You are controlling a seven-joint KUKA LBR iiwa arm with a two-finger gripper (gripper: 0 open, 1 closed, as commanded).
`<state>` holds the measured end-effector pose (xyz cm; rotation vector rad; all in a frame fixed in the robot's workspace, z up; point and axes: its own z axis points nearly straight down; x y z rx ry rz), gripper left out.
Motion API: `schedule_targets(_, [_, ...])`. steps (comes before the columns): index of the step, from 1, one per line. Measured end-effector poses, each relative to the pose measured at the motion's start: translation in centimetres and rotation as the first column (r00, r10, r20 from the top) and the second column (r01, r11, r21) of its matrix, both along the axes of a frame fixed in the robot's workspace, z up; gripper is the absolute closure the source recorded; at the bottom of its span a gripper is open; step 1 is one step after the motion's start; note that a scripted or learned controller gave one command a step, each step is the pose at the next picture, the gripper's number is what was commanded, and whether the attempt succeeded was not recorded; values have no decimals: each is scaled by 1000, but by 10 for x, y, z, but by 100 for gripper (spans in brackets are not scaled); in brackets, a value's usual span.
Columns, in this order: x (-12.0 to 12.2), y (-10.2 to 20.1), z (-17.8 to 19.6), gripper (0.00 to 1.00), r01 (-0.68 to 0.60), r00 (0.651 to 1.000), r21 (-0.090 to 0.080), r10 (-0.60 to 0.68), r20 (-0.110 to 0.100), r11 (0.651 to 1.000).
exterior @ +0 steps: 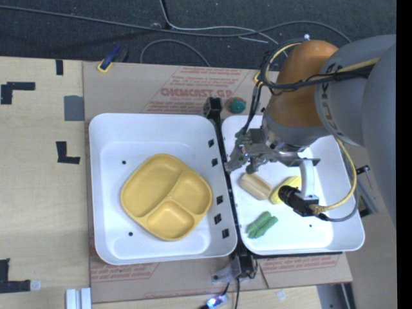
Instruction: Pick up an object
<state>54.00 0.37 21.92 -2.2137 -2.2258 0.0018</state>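
The gripper (252, 161) hangs low in the right bin (341, 237), just above a tan wooden block (255, 186). A yellow piece (283, 192) and a green toy (261, 225) lie close by. A yellow divided plate (167, 196) sits in the left bin (106, 140).

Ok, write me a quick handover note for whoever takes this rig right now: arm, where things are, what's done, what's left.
Gripper: low over the right bin, near its left wall; whether the jaws are open or shut cannot be told, and nothing is seen held.
Right bin: tan wooden block just below the gripper, yellow object beside it, green object nearer the front.
Left bin: yellow divided plate.
Done: the arm is over the right bin.
Left: grasp and lift one object; the block looks nearest.
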Motion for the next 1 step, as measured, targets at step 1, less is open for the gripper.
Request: schedule_targets(1, [4,59,8,100,-2,1000,1,2,1,1000])
